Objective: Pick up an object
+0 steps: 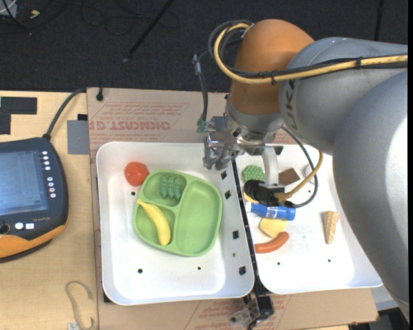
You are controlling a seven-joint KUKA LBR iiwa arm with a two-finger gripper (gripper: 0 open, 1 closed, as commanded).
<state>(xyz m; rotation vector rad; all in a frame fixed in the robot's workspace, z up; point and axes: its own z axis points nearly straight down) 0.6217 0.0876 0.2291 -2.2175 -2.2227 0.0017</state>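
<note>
A brown cardboard sheet (pixel 151 119) with red printing covered the bench. Left of it lay a control pendant (pixel 20 194) with a lit screen. Behind the cardboard stretched dark carpet (pixel 89 40), crossed by thin cables.

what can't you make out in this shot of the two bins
- Claw: dark and small against the bin divider, camera view; whether it grips anything is unclear.
- Green toy and brown block: partly covered by the arm's black cable.
- Right bin: its far right side is hidden under the grey arm.
</note>
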